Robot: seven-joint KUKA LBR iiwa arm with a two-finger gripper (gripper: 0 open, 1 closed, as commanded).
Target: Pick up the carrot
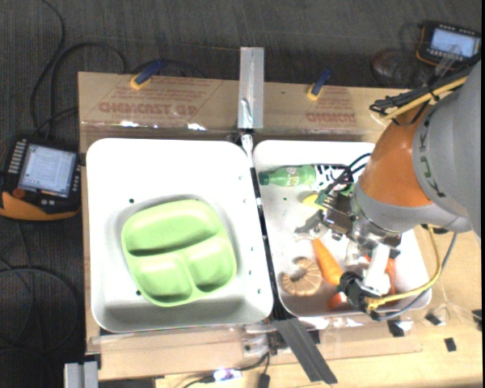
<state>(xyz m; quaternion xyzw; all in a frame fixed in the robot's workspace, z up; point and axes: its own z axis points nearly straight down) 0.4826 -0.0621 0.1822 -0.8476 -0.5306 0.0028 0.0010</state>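
The carrot (pixel 327 263) is a short orange piece lying at a slant in the right bin (pixel 284 158), near its front middle. My gripper (pixel 322 223) hangs low over the bin, just above and behind the carrot's upper end, at the tip of the grey arm with the orange band (pixel 394 172). The arm's wrist covers the right half of this bin. I see nothing clearly held.
A green bottle (pixel 295 175) lies at the back of the right bin. A round brown ridged item (pixel 301 278) sits left of the carrot, and a small orange piece (pixel 337 301) lies by the front wall. The left bin (pixel 105 160) holds a green divided tray (pixel 180 249).
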